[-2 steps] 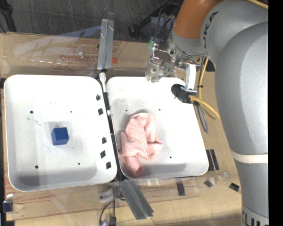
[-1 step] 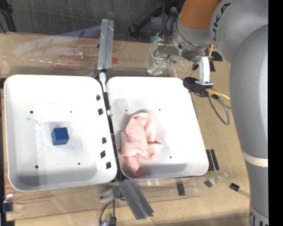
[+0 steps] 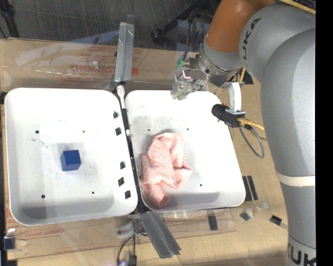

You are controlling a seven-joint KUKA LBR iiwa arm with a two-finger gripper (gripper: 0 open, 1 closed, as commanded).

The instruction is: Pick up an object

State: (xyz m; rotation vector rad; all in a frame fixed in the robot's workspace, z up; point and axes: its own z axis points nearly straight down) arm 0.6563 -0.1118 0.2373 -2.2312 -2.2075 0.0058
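Note:
A crumpled pink cloth (image 3: 164,165) lies in the right bin (image 3: 211,143), toward its left and front. A small blue cube (image 3: 71,159) sits in the left bin (image 3: 28,121), left of its middle. My gripper (image 3: 184,88) hangs over the right bin's back edge, well above and behind the cloth. Nothing shows between its fingers.
A grey divider strip (image 3: 124,51) runs back from the gap between the two bins. The big grey arm (image 3: 283,93) fills the right side, beyond the right bin. Brown cardboard (image 3: 61,62) lies under and behind the bins.

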